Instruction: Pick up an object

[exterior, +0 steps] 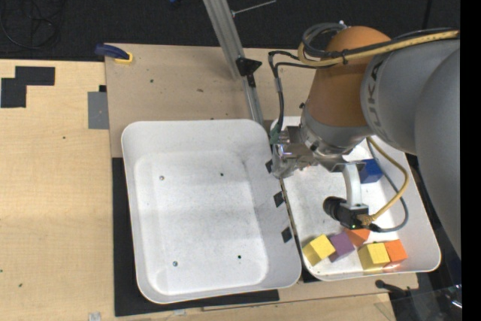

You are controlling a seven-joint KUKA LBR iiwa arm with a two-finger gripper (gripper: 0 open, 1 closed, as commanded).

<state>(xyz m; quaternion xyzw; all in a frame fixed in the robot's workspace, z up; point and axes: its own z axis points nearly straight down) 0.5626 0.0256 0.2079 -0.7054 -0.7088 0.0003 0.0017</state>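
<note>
We found the gripper [284,155] low at the right shallow white bin's [430,255] left rim, probably seeking a grasp, apart from the yellow cube [319,248], its opening impossible to tell.

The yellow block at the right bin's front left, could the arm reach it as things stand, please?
Probably yes: the yellow block lies uncovered, with the arm over the same bin, though the purple block beside it may crowd a grasp.
</note>
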